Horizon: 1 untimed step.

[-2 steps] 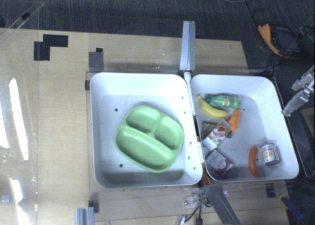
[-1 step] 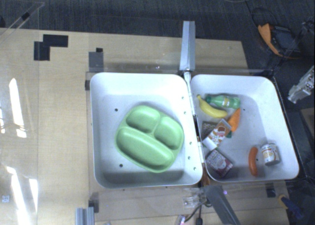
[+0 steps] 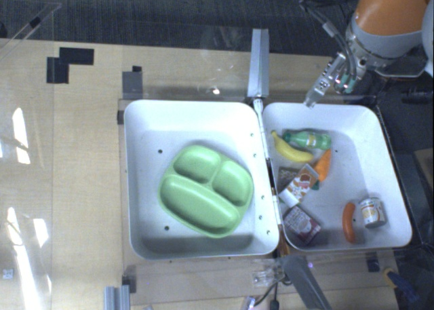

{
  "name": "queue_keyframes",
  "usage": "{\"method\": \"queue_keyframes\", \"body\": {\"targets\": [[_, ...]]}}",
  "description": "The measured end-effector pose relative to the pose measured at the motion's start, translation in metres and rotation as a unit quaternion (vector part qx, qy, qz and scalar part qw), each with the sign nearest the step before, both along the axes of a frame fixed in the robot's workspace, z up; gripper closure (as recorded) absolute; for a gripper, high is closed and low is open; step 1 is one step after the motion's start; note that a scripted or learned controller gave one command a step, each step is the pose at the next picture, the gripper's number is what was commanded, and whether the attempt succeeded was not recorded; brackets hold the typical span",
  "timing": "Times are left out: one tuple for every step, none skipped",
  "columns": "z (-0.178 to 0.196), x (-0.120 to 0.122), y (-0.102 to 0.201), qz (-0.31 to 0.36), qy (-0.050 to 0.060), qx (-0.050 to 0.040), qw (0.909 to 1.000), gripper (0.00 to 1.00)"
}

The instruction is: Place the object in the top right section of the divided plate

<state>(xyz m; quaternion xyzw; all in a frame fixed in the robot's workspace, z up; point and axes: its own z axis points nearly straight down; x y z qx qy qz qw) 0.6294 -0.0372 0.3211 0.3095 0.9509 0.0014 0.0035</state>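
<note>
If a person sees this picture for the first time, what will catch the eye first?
Probably the bright green divided plastic plate, lying alone in the left white bin. Next, the heap of small items in the right white bin: a yellow banana, a green bottle and a small metal can. The orange-banded grey arm hangs above that bin's far edge.

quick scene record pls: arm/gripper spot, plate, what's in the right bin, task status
gripper: above the far rim of the right bin, clear of the items
divided plate: green, three sections, in the left bin, nothing on it
right bin contents: green bottle, banana, carrot, small carton, dark packet, hot dog, can
task status: not started; no object on the plate
</note>
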Motion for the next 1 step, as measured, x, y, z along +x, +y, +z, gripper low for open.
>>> {"method": "queue_keyframes", "body": {"targets": [[0.1161, -0.022, -0.1017, -0.028, -0.001, -0.0011, 0.9996, 1.0]]}}
